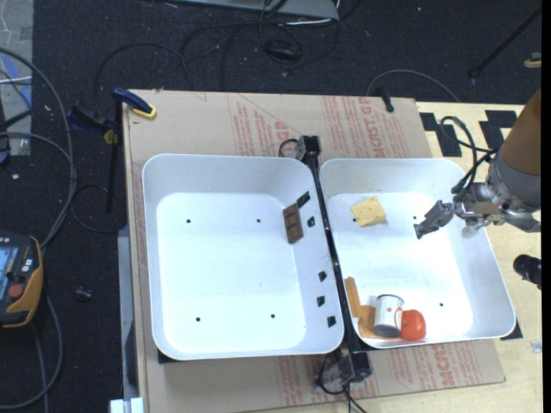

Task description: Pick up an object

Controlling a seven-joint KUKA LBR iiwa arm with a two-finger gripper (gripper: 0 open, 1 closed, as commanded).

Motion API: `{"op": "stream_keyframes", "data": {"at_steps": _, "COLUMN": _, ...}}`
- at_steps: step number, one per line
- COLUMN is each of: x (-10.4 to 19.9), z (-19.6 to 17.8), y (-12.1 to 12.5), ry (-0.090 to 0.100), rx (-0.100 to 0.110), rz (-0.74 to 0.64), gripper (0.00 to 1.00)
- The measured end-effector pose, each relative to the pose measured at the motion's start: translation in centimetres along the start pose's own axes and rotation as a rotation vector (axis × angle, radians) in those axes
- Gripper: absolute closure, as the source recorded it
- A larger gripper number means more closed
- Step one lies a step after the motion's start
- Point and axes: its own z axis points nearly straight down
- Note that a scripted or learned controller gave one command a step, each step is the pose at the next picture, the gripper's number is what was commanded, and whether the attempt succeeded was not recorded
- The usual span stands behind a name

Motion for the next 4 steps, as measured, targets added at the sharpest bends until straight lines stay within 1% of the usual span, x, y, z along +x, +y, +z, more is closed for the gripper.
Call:
{"op": "stream_keyframes", "data": {"at_steps": 1, "x": 2.4, "z": -4.1, "y": -3.2, "ry": -0.001, "rx": -0.005, "rz": -0.001, "gripper": 0.0}}
{"op": "stream_keyframes", "data": {"at_steps": 2, "x": 2.0, "z": -2.8, "y": 0.1, "ry": 0.0, "rx": -0.001, "rz": -0.001, "gripper": 0.0}}
{"op": "stream_keyframes", "data": {"at_steps": 3, "x": 8.0, "z": -8.0, "y": -5.5, "ry": 0.001, "rx": -0.006, "rz": -0.005, "gripper": 0.0}}
{"op": "stream_keyframes", "data": {"at_steps": 4, "x": 6.1, "z": -5.2, "y": -0.2, "ry": -0.001, "rx": 0.001, "rz": 0.0, "gripper": 0.0}}
